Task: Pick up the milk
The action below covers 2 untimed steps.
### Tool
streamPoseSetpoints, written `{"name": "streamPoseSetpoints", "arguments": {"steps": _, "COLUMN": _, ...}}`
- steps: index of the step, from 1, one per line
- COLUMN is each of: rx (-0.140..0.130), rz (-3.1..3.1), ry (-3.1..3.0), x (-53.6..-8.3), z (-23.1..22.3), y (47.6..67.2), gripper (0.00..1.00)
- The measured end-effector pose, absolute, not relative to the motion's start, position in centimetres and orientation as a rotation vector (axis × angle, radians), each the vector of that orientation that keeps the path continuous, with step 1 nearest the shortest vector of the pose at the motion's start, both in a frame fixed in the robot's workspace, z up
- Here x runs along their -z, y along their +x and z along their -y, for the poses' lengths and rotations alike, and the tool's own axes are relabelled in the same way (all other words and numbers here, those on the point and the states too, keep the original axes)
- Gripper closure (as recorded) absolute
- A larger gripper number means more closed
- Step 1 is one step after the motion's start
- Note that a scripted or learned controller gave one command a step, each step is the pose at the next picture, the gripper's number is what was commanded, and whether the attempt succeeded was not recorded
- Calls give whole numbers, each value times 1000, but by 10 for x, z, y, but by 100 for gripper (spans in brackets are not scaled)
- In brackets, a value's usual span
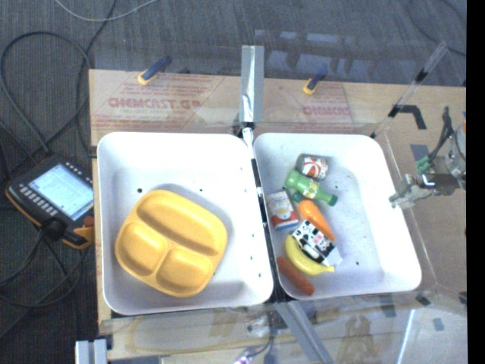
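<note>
Inside the right bin (379,203), the milk carton (314,241) lies on its side, white with black cow patches, resting across the banana (303,259) near the bin's front. Just above it sits the carrot (314,217), with a green bottle (309,189) and a small can (313,167) farther back. A small red and white box (282,210) lies against the bin's left wall, and a sausage (295,276) rests at the front beneath the banana.

At the far right edge, outside the bin's right rim, the gripper (424,182) hangs over the bench. It is well apart from the milk carton, which lies to its left and nearer the front, with the bare bin floor between them. Whether it is open or closed cannot be told; it grips nothing that can be seen.

Across the divider, the left bin (121,158) holds a yellow tray (172,241) with compartments.
</note>
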State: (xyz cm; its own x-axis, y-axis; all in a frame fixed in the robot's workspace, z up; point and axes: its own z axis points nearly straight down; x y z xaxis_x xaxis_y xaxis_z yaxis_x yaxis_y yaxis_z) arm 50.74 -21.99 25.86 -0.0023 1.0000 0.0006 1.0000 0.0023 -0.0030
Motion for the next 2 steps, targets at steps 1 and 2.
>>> {"name": "streamPoseSetpoints", "arguments": {"steps": 1, "rx": -4, "rz": 2328, "ry": -2103, "x": -155, "z": 134, "y": 482, "gripper": 0}}
{"name": "streamPoseSetpoints", "arguments": {"steps": 2, "rx": 24, "rz": 2343, "ry": -2135, "x": -125, "z": 117, "y": 491, "gripper": 0}}
